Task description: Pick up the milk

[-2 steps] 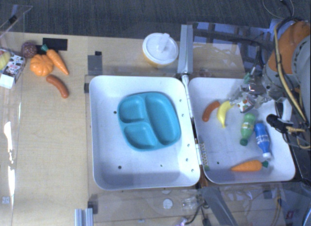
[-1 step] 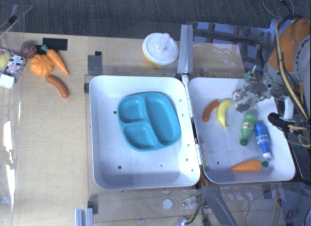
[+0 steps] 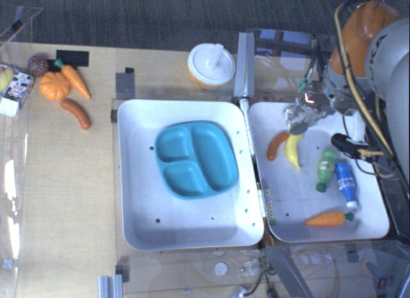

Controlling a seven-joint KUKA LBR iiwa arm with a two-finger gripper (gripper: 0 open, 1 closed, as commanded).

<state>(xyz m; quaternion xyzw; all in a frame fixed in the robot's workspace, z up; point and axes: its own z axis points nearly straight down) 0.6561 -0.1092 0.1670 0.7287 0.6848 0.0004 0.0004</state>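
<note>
My gripper [image 3: 300, 117] hangs over the back left part of the right bin [image 3: 371, 226], just above the yellow banana [image 3: 293, 150] and the orange-red sausage [image 3: 277, 145]. A blue bottle with a white band [image 3: 346, 185] lies toward the bin's right side, next to a green bottle [image 3: 326, 169]. A small white printed carton [image 3: 14, 90] lies on the bench at the far left edge, outside both bins. I cannot tell which of these is the milk. Nothing is visibly held by the gripper.
A carrot [image 3: 327, 219] lies at the right bin's front. The left bin [image 3: 138, 226] holds a blue divided plate [image 3: 195, 159]. A white lidded cup [image 3: 211, 63] stands behind the bins. On the bench at left lie a pumpkin [image 3: 54, 86], carrot [image 3: 77, 80] and sausage [image 3: 77, 113].
</note>
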